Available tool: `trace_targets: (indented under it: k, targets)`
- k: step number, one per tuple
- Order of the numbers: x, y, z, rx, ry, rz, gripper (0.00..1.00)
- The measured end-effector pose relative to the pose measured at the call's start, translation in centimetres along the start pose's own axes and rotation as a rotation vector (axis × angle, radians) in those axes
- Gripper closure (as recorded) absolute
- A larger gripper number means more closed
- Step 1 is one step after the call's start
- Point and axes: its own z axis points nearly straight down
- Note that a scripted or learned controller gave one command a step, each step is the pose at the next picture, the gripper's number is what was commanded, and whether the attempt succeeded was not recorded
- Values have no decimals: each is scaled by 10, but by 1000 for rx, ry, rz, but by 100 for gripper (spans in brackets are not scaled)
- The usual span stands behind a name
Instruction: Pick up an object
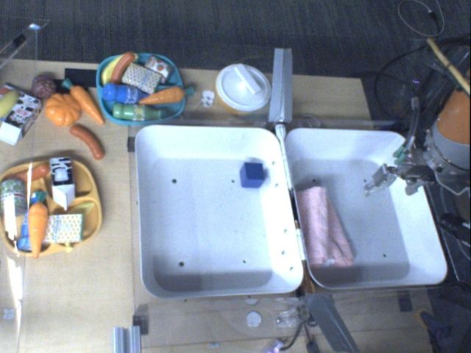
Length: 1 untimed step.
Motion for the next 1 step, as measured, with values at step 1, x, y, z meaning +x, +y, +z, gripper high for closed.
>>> trace_targets:
  k: [1]
  targets:
    - [1, 2, -10, -3, 0, -4, 100]
